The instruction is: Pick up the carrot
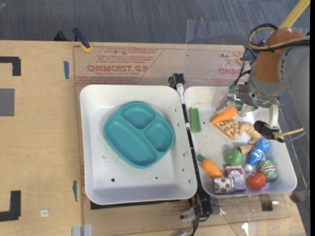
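On the wooden surface, two white bins; two orange carrots in the right bin. Jaws' state unclear.

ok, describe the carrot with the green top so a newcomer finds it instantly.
Go to the right bin, then its left wall, toward the near end. The carrot lies there, beside the green apple. It alone is orange with a green leafy tip.
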`<act>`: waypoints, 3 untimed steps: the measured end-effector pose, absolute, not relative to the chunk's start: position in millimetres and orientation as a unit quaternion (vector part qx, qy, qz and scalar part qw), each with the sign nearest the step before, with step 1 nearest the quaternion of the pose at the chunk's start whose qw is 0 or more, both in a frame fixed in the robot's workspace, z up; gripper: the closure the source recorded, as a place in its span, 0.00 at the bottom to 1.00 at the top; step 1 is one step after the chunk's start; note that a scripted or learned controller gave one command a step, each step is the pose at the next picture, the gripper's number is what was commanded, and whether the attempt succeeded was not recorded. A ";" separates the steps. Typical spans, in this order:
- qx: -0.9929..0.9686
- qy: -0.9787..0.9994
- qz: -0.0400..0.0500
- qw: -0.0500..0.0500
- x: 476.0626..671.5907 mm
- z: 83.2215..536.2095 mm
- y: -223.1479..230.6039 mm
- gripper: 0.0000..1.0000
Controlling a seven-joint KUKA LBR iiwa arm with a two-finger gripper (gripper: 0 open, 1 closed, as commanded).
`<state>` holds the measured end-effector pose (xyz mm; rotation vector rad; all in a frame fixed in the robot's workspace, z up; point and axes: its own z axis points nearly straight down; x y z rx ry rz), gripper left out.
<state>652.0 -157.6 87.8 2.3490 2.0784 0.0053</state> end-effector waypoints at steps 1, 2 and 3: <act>0.746 0.666 0.002 0.001 615.5 89.0 -122.0 0.00; 0.748 0.664 -0.001 0.000 614.7 99.8 -124.9 1.00; 0.783 0.622 0.000 0.000 660.2 188.2 -58.7 1.00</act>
